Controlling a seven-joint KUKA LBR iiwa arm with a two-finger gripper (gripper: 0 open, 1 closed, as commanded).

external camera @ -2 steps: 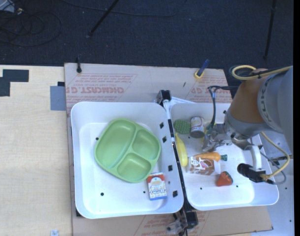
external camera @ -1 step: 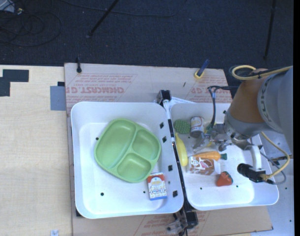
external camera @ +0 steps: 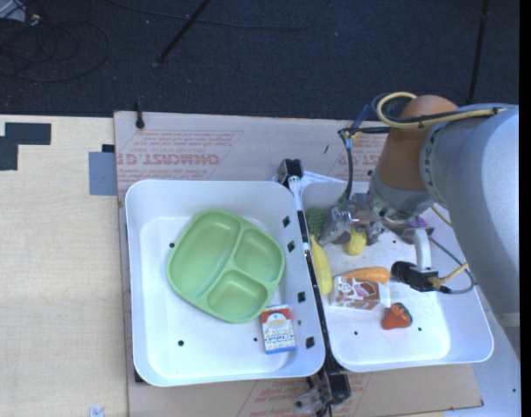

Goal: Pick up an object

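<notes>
The grey arm (external camera: 474,189) reaches in from the right and covers the far right part of the right bin (external camera: 426,341), so whatever lies under it is hidden from the camera. A grasp made there could not be checked.

The left bin (external camera: 152,320) holds a green divided plate (external camera: 226,266) and, near its right wall, a small carton (external camera: 277,330). Both sit well apart from the gripper and seem out of play.

The crowding is in the right bin. A banana (external camera: 321,269) lies along its left wall. Just right of the banana sit a flat packet (external camera: 356,294) and an orange carrot-like piece (external camera: 371,275), touching or nearly so. A red piece (external camera: 396,317) lies nearer, a little apart from them.

The gripper (external camera: 356,224) hangs low over the far left of this bin. Whether it is spread or pressed together cannot be told from this angle.

The likeliest target is the small yellow piece (external camera: 355,244), which lies just on the near side of the gripper. It may be touching the gripper, though no grip on it is visible. It looks small and rounded, so an off-centre pinch could squirt it sideways towards the banana or the carrot-like piece.

A green leafy thing (external camera: 315,222) sits just left of the gripper against the bin wall. A drift to the left could snag it or strike that wall.
</notes>
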